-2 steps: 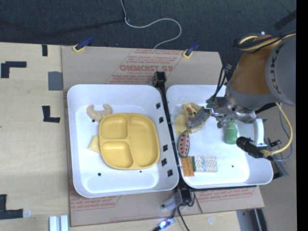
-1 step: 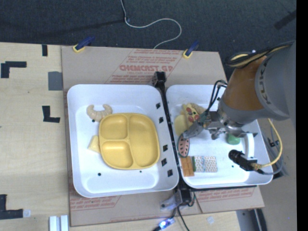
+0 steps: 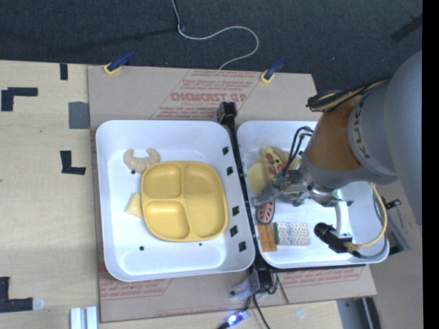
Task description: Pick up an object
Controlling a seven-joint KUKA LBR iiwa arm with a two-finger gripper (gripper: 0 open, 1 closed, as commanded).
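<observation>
Looking down on the bench, I see two shallow white plastic bins side by side on a cardboard sheet (image 3: 206, 94) printed with red lettering. The left bin (image 3: 113, 184) has smooth glossy walls and holds a yellow divided plate (image 3: 184, 200), rounded-square with three compartments, a pale croissant-shaped piece (image 3: 140, 158) touching its upper left edge, and a pale yellow wedge (image 3: 134, 205) tucked partly under its left side. The right bin (image 3: 357, 256) holds a yellowish rounded item (image 3: 256, 177) near the divider, a yellow and red item (image 3: 274, 160) above it, a dark oval with a red centre (image 3: 266, 212), a small orange packet (image 3: 266, 236) and a speckled pale packet (image 3: 292, 234) just beside it. The claw (image 3: 278, 190) sits low over the cluster by the divider; how far it is open I cannot tell. The arm (image 3: 357, 139) is grey metal with a smooth orange band.
</observation>
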